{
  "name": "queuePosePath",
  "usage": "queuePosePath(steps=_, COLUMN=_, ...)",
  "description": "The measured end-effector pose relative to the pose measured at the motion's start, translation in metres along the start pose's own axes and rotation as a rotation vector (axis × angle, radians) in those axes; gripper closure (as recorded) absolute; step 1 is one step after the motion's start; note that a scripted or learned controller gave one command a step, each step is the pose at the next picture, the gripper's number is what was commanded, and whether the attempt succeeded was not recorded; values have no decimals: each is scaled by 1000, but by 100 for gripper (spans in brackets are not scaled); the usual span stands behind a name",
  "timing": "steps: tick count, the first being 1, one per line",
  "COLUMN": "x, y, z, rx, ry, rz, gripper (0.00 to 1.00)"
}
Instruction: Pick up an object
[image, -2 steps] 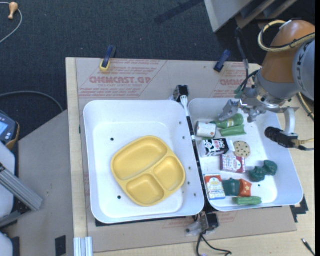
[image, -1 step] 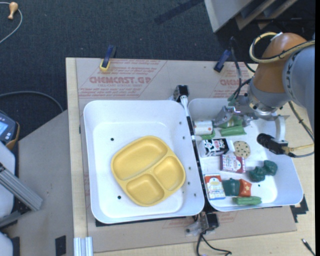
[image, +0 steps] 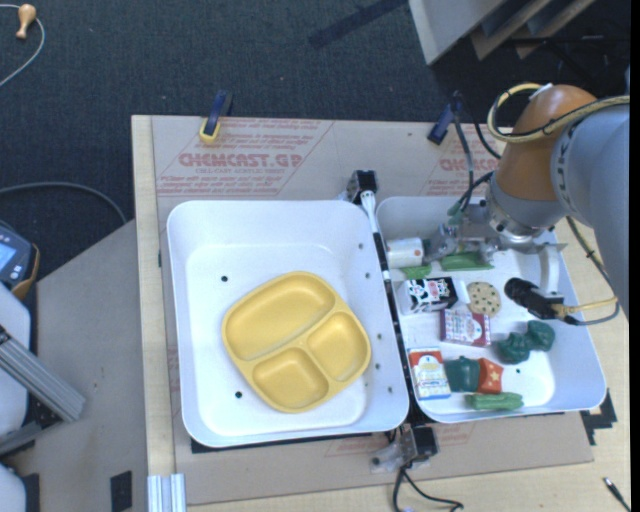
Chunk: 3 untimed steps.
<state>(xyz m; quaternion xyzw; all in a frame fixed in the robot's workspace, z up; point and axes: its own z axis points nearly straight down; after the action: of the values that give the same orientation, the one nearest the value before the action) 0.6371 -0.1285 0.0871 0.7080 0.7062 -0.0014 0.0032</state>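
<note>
Task – just starting | my gripper (image: 462, 243) at 12 o'clock of right bin (image: 585, 375) – can't tell its state | nothing lifted yet

Robotics lab: clamped bench board (image: 250, 150), white bins (image: 200, 240), loose cables (image: 60, 190).

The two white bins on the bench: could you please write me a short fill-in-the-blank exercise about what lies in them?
1. The yellow tray has ___ compartments.
2. The yellow tray lies in the ___ bin of the camera view.
3. The round cookie lies in the bin on the ___.
4. The arm's gripper is over the ___ bin.

Missing words: three; left; right; right.
</note>
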Motion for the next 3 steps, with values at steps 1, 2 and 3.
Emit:
queuePosePath(steps=1, x=2, y=2, z=-12, rx=-6, ry=4, rz=0, gripper=100)
queuePosePath(steps=2, x=4, y=1, z=-76, rx=-6, ry=4, rz=-3, gripper=100)
queuePosePath(steps=3, x=3, y=3, z=-120, rx=-5, ry=4, rz=-3, gripper=100)
